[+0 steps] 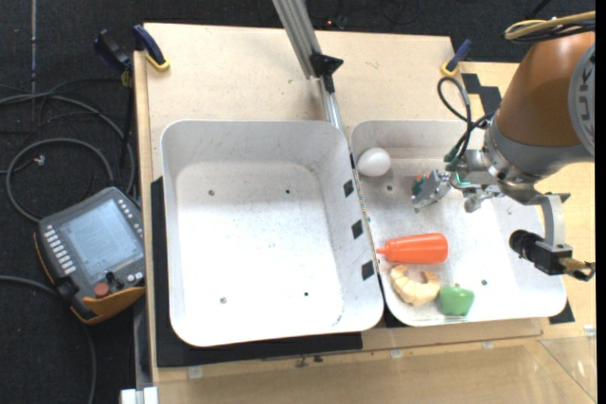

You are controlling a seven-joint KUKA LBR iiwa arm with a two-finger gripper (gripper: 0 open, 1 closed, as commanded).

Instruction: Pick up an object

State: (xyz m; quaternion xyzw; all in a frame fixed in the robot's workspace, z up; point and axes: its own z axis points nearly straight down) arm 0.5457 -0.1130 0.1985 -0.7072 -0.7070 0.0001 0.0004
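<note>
The right bin point(530, 298) holds a white egg-shaped ball point(373, 162) at its far left, an orange carrot-like piece point(415, 248) in the middle, a cream ring-shaped piece point(416, 285) below it, and a green pepper-like piece point(456, 300) near the front rim. My gripper point(433, 187) hangs over the right bin's upper middle, right of the white ball and above the orange piece. Nothing shows between its fingers.
The left bin point(189, 147) sits beside the right one, sharing a rim at the centre. A slanted metal rail point(289, 5) crosses the back of the bench. A teach pendant point(93, 251) lies on the floor at left.
</note>
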